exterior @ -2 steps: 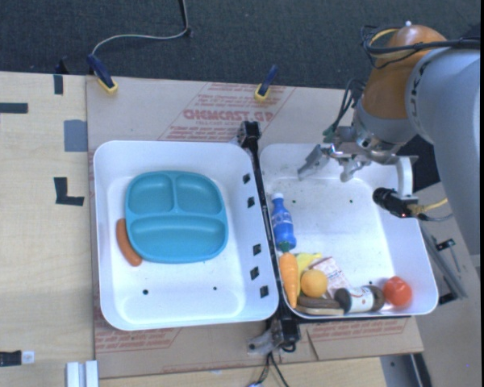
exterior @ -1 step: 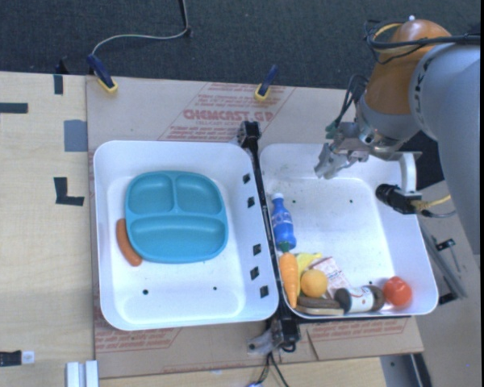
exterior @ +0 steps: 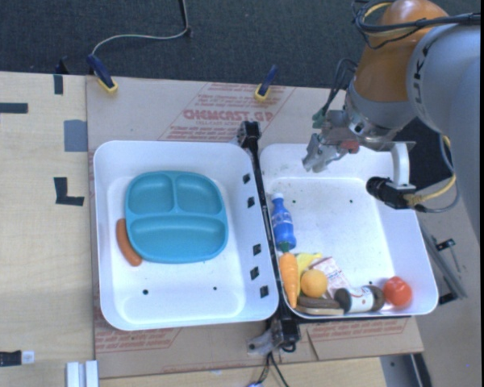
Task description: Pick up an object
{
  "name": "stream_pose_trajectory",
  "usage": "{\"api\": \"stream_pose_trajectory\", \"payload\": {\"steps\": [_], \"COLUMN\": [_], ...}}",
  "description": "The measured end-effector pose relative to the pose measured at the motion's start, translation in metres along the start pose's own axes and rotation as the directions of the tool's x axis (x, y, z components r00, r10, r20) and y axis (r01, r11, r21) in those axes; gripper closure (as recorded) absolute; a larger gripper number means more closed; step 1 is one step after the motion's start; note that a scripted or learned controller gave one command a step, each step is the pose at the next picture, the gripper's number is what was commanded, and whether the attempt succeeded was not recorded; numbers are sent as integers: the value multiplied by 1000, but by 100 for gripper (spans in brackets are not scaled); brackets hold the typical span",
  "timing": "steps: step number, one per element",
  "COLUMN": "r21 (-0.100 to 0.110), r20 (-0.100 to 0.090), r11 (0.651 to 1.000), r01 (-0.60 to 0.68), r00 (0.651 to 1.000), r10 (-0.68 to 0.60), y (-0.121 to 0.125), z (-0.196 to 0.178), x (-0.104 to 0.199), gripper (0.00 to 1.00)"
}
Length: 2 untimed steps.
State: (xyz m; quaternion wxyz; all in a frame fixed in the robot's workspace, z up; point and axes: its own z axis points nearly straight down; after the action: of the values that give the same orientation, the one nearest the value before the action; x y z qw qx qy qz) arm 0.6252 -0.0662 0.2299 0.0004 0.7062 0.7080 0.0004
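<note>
Hovering in the upper right of the frame, the gripper (exterior: 318,158) hangs over the top edge of the right bin (exterior: 403,240), above bare white floor; how it stands is too blurred to tell, and nothing shows in its hold. The pick has not begun, so this looks like the approach step. The candidates lie heaped along the bin's lower edge: a blue bottle (exterior: 283,224) against the divider, an orange carrot (exterior: 289,276) below it, a yellow-orange fruit (exterior: 313,283), a dark bottle (exterior: 356,300) and a red tomato (exterior: 397,291). In the left bin (exterior: 113,297) sit a teal divided plate (exterior: 177,216) and a sausage (exterior: 127,243). Next, I judge, the arm must travel down-frame, choose one piece, and descend squarely; the bottle stands clearest of the crowd.
</note>
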Motion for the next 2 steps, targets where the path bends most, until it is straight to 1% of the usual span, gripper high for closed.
{"api": "stream_pose_trajectory", "payload": {"steps": [1, 2], "r21": [1, 3], "r20": [1, 0], "r11": [1000, 1000], "r01": [-2, -2], "r00": [1000, 1000], "r10": [2, 2], "y": [-51, -134], "z": [-50, -36], "x": [-17, 14], "gripper": [100, 100]}}
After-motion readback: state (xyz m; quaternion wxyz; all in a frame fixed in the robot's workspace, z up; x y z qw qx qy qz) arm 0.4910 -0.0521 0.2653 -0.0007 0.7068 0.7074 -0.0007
